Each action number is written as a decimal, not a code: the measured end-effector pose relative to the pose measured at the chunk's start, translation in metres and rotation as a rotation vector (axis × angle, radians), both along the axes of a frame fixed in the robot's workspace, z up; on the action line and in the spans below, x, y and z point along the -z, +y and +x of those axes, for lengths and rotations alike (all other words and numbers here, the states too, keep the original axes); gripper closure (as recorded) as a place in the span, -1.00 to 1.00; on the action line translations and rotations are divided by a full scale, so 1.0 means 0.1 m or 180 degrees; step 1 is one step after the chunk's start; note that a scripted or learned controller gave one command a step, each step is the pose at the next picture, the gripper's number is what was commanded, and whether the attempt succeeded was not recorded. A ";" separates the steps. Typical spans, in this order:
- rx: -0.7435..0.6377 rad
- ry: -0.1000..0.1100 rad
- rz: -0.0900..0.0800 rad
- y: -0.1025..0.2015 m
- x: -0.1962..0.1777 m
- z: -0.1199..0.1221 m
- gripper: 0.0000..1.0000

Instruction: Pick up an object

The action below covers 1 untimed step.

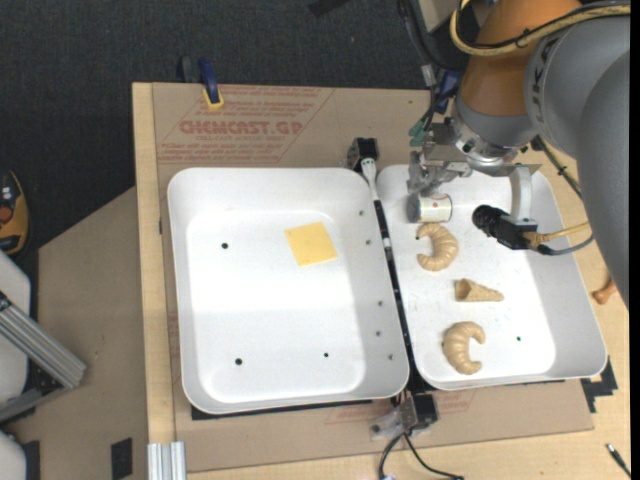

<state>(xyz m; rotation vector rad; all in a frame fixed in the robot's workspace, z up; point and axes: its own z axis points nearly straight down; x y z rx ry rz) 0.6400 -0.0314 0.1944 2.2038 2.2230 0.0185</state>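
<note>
bench (160, 128) — two white bins (200, 298), side by side

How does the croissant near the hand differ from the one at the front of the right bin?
The upper croissant lies just below the hand; the lower croissant lies far from it, near the right bin front edge. The upper one's tips point left, the lower one's point right. Both are tan, curved and similar in size.

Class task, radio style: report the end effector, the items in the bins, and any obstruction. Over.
End effector low over right bin, far end. Two croissants, cone piece loose there. Yellow square in left bin. Nothing blocking.
</note>
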 end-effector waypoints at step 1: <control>0.0021 0.0082 0.0010 0.38 0.10 -1.15 1.00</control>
